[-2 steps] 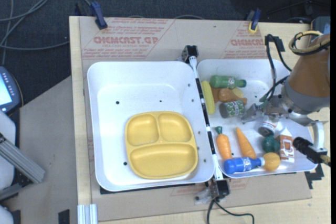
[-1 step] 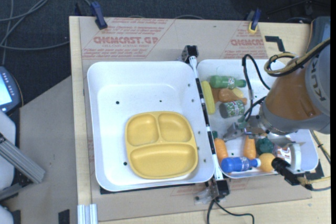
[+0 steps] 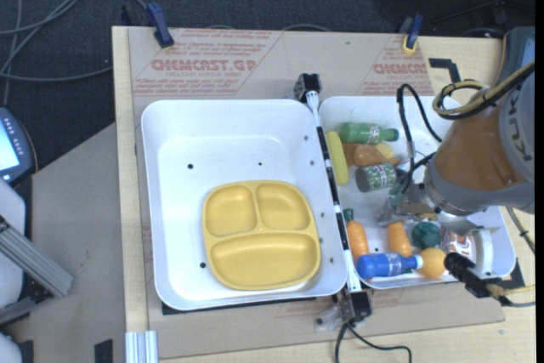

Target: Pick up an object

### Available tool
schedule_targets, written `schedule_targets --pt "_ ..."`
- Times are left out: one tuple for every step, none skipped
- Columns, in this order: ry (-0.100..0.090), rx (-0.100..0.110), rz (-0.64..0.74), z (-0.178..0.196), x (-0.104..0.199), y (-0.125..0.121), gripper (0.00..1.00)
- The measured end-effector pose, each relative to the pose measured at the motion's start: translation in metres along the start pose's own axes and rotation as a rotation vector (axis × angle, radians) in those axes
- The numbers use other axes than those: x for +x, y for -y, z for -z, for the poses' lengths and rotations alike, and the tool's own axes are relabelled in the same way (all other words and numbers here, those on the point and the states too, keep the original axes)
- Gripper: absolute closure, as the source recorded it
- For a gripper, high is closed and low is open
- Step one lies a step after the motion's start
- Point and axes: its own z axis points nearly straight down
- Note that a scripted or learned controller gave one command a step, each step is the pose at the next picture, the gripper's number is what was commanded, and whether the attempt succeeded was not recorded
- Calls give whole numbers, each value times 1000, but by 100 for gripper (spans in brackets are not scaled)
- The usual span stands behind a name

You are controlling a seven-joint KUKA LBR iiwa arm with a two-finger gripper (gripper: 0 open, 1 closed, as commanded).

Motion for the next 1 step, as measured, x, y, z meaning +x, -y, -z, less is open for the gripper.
schedule_targets --pt "-2 -11 12 96 90 -64 100"
